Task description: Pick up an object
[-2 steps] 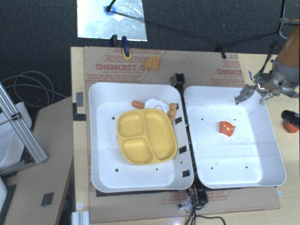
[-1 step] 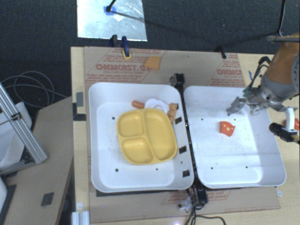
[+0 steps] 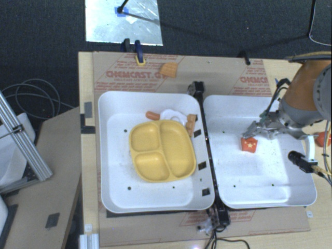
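Camera view is showing the gripper [image 3: 254, 133] hanging low in the right bin [image 3: 259, 183], with the small red box [image 3: 249, 145] lying just beside and under its tip, near the bin's left side. Whether the gripper is apart or together I cannot tell, since the wrist and its metal parts are hiding that; nothing is showing the box clamped.

The main risk is sitting in that closeness. The box is looking tilted on the bin floor, so if the gripper is closing off-centre, it is likely pushing the box aside or tipping it instead of catching it. A small, light box on a smooth white floor is probably sliding easily. If the descent is going too deep, the tip is pressing on the bin floor; too shallow, and it is pinching only a corner, which is likely slipping out on the lift.

The left bin [image 3: 111, 139] is holding a yellow divided plate [image 3: 162, 152], an orange sausage-shaped piece [image 3: 153, 115] and a brown block [image 3: 191, 122], all well apart from the gripper, so they are posing no hazard here. The divider between the bins [image 3: 205, 149] is near the box, and a nudge leftwards is risking wedging it there.
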